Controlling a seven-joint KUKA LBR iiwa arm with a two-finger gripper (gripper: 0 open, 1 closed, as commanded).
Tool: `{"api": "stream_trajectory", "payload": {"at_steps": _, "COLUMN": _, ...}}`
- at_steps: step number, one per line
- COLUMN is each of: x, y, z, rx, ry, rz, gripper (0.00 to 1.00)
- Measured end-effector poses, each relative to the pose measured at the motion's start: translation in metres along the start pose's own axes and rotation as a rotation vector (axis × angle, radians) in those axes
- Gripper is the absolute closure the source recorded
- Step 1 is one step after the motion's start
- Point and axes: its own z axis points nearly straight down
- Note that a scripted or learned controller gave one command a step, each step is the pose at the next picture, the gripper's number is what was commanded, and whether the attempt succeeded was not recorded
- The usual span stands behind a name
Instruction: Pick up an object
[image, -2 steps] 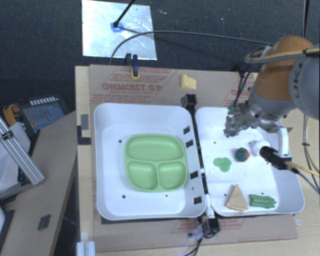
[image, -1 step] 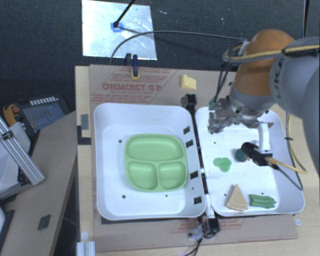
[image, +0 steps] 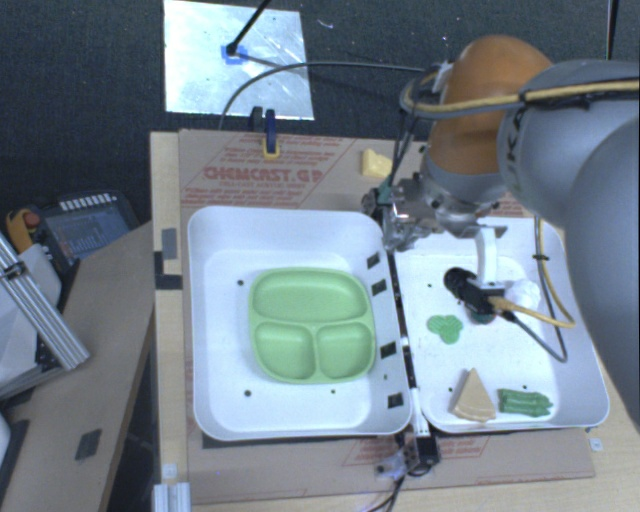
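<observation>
At the near edge of the right bin (image: 545, 355) lie a tan wedge (image: 473, 397) and a green stick (image: 524, 402), just beside each other and close to the rim. That leaves little room on their near side, so a straight drop from above looks safer than a slanted reach. The gap between them is small; closing on one may nudge the other.

Toward the bin's middle sits a small green blob (image: 445, 327), flat and low, with bare floor all round it. It is likely the easiest to reach but the hardest to grip.

In the left bin (image: 220, 260) a green divided plate (image: 310, 323) takes up the centre, across the dividing wall.

The hand (image: 398, 228) hangs at the far left corner of the right bin, just by that wall; whether it is open or closed I cannot tell. It would do well to lift clear of the wall before crossing toward the near things.

Beyond the bins, near the counter's (image: 300, 172) far edge, lies a yellow piece (image: 376, 162).
</observation>
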Motion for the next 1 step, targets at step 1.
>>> {"api": "stream_trajectory", "payload": {"at_steps": 1, "x": 0.0523, "y": 0.0188, "z": -0.0028, "rx": 0.001, "ry": 0.000, "rz": 0.000, "gripper": 1.00}}
